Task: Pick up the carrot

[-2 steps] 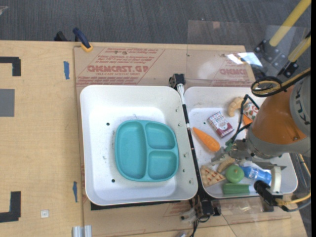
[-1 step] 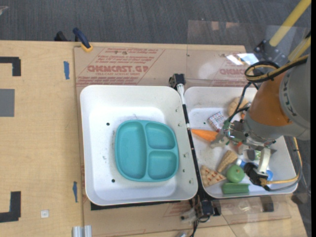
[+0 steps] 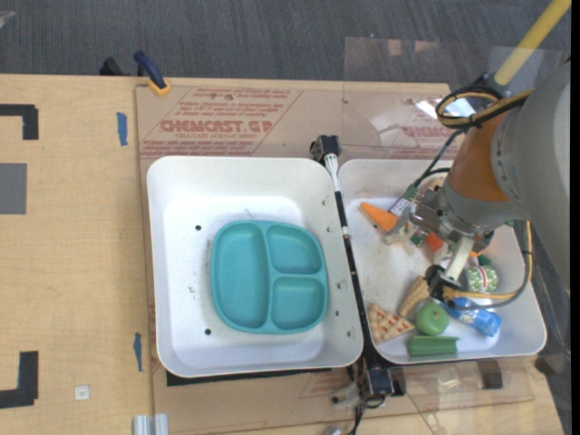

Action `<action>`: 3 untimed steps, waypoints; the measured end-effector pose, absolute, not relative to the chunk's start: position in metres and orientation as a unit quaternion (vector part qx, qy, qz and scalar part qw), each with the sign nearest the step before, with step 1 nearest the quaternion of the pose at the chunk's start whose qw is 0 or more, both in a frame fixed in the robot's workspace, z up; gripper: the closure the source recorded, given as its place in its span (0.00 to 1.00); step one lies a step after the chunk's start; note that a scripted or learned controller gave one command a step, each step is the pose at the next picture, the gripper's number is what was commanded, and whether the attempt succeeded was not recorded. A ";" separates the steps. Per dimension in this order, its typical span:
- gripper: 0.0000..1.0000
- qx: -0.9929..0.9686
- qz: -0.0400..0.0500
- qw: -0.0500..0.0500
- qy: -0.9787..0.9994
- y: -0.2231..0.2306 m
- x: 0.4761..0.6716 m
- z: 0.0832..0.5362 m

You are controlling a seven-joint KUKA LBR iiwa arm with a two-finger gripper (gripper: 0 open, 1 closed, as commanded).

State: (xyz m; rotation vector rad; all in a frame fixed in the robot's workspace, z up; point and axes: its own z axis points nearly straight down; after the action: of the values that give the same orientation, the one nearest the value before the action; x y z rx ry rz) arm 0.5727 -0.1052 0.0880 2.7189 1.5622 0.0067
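Note:
The carrot (image 3: 375,214), a small orange wedge, lies in the upper left part of the right bin (image 3: 526,338). Its right end sits close to a grey part of the gripper. The gripper (image 3: 433,247) hangs below the arm's orange band (image 3: 471,169), over the middle of the right bin, just right of and below the carrot. The gripper body hides what lies beneath it. I see nothing lifted off the bin floor.
The left bin (image 3: 172,243) holds a teal divided plate (image 3: 269,275). Toy food crowds the right bin's lower half: a green ball (image 3: 432,318), a green cylinder (image 3: 431,345), a tan waffle slice (image 3: 388,323), a cone (image 3: 415,293) and a blue item (image 3: 478,319). Cables loop off the wrist.

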 end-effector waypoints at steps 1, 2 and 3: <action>0.00 0.927 0.000 0.001 0.375 -0.101 0.619 0.087; 1.00 0.926 0.000 0.002 0.378 -0.101 0.621 0.096; 1.00 0.976 -0.001 0.000 0.218 -0.044 0.608 0.183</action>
State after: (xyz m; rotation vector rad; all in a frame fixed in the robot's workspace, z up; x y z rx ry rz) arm 0.6076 -0.0439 0.1828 3.0664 0.6848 -0.0021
